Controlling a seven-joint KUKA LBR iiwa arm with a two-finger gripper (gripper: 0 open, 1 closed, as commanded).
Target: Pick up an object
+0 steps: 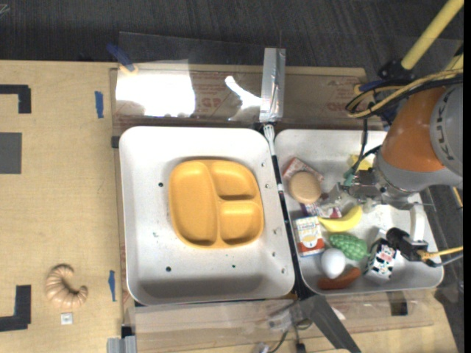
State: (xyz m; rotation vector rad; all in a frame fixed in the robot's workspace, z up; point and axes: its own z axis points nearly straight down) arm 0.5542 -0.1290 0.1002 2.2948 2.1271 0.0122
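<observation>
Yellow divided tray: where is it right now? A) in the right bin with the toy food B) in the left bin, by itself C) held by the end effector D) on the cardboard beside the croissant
B: the yellow divided tray lies flat in the middle of the left bin, while the banana and other toy food sit in the right bin.

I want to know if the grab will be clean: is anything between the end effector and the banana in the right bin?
Nothing visible stands between them. The end effector hangs just above and beside the banana. Close neighbours crowd it, though: a bun to its upper left, a small carton to its left and a green toy below.
</observation>
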